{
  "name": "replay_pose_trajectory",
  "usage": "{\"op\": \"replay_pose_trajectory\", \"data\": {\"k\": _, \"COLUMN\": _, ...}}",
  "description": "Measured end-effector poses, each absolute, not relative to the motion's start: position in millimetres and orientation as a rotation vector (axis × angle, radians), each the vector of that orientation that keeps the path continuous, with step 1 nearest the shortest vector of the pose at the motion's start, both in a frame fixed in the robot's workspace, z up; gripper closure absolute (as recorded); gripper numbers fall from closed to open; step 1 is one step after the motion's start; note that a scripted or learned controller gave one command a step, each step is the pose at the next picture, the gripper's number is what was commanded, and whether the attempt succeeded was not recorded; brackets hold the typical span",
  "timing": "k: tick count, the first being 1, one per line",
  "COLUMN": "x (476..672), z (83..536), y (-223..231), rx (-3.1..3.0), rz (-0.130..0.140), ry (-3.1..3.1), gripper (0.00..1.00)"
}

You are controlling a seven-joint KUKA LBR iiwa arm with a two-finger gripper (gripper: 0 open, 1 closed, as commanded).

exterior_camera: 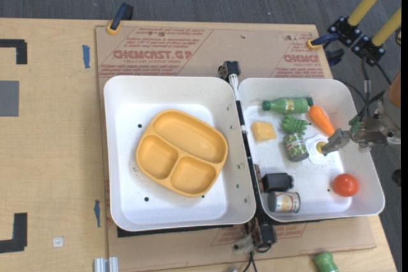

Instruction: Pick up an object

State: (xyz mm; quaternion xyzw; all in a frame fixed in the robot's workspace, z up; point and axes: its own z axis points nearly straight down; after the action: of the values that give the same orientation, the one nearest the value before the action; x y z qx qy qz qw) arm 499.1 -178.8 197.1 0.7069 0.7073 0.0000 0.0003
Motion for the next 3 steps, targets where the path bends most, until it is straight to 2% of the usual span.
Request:
{"op": "replay_pose_trajectory", "data": {"k": 1, "x": 550.0, "z": 129, "y": -185, "rx": 2.087, "rz": 0.000, "ry": 2.347, "gripper": 0.00}}
{"op": "replay_pose_trajectory", "data": {"k": 2, "x": 585.4, "z": 86, "y": -161, "rx": 1.860, "rz": 0.002, "ry": 2.527, "gripper": 0.00}}
{"op": "replay_pose_trajectory", "data": {"k": 3, "x": 571.6, "z": 86, "y": -187, "rx": 1.946, "rz": 0.009, "ry": 2.469, "gripper": 0.00}}
